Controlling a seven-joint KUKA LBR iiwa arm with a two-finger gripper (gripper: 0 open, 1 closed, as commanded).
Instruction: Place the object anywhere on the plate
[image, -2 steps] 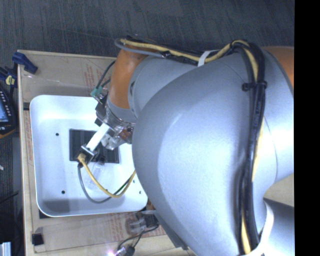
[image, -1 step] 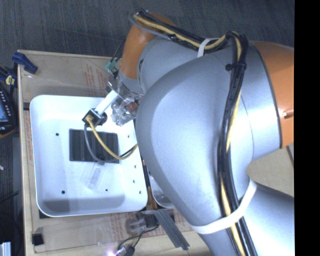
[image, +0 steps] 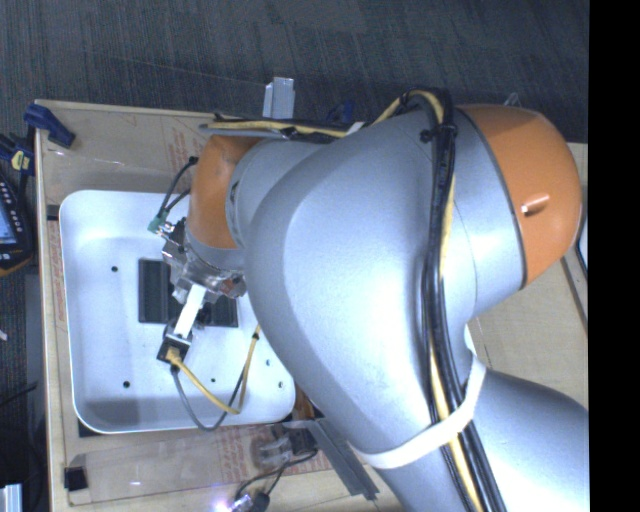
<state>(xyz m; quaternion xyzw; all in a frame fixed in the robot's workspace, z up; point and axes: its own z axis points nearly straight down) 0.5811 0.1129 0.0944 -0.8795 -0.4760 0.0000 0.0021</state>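
Observation:
A flat dark rectangle lies on the floor of the left white bin, near its middle. My gripper hangs straight over the right part of this rectangle, and the wrist hides its tips. I cannot make out anything held there. Whether the dark rectangle is the plate or the object is unclear from this angle.
My grey arm and its orange band cover the right half of the view, including the second bin. A blue clamp sits at the bench's far left corner. Bare white floor shows along the left bin's left and near sides.

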